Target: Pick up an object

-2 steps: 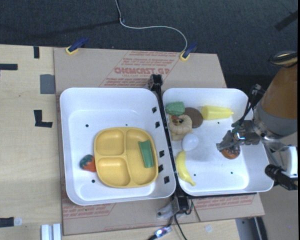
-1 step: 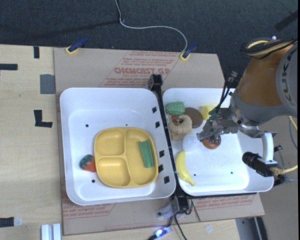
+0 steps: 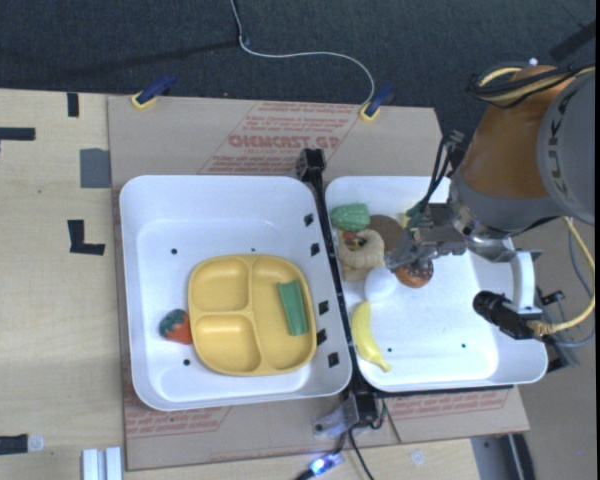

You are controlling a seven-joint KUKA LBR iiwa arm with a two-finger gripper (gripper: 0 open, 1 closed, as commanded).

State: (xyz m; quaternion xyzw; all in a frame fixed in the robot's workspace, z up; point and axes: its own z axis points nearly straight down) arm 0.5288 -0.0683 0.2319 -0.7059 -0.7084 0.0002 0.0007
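An orange-brown round object (image 3: 414, 275) lies in the right bin (image 3: 480, 363), just under the end effector (image 3: 412, 258). The grey arm (image 3: 525, 158) reaches in from the right, wrist bent down over it. Nearby lies a banana (image 3: 366, 336).

One fixed camera looks down at a slant from above the tabletop (image 3: 40, 268), far enough back to take in both white bins, the left bin (image 3: 140, 208) and the right bin (image 3: 500, 368), whole. The arm (image 3: 520, 158) enters from the frame's right.
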